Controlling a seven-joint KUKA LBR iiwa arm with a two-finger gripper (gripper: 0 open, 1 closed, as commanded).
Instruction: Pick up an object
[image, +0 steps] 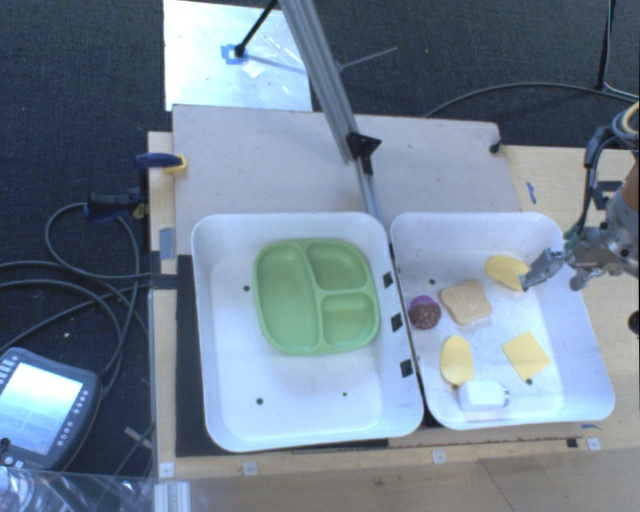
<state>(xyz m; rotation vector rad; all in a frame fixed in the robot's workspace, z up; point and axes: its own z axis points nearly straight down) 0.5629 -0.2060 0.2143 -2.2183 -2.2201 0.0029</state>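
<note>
Above the right bin — the claw, empty, hovers.

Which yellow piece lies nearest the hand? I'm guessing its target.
The oval at the right bin's top, beside the hand; the other two lie lower.

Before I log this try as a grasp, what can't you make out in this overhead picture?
- Grey arm: cut off by the right edge of the camera view above the wrist.
- Two-finger gripper: blurred and small, over the right white bin.
- Round yellow piece: touching the gripper or apart, cannot tell.
- Dark purple round object: too small to identify.
</note>
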